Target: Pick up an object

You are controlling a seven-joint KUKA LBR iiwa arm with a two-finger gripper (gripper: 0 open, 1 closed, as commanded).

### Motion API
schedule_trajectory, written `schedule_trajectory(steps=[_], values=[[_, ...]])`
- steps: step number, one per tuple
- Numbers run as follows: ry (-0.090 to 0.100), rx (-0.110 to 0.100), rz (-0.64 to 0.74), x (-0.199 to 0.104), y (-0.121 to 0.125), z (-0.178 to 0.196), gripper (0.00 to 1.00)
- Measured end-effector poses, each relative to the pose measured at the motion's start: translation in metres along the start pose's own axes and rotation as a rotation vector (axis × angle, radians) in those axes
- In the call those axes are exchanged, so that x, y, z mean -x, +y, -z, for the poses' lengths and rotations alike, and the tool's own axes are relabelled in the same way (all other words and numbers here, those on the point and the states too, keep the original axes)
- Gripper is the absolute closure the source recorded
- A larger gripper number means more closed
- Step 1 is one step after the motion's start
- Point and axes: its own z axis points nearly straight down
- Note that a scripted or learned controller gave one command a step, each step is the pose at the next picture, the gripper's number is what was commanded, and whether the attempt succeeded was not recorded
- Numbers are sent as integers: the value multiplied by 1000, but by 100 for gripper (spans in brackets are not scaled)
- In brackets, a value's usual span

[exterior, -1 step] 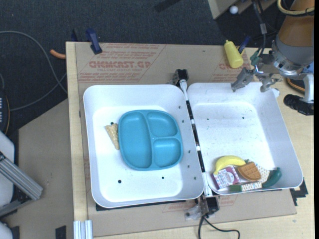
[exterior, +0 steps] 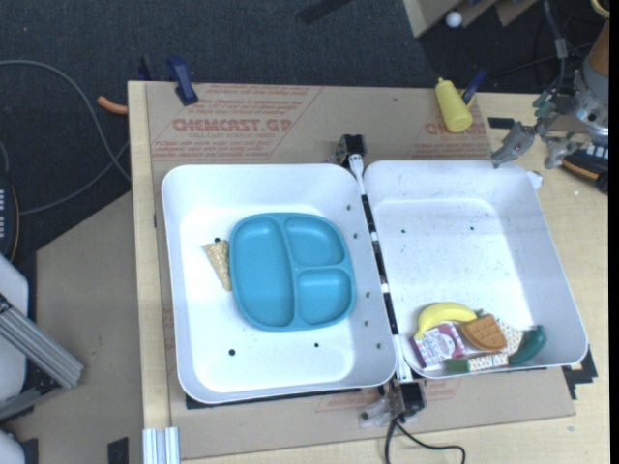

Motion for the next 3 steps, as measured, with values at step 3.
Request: schedule_trajectory(steps=[3], values=[[4,-7,0,-46,-67,-101,0]])
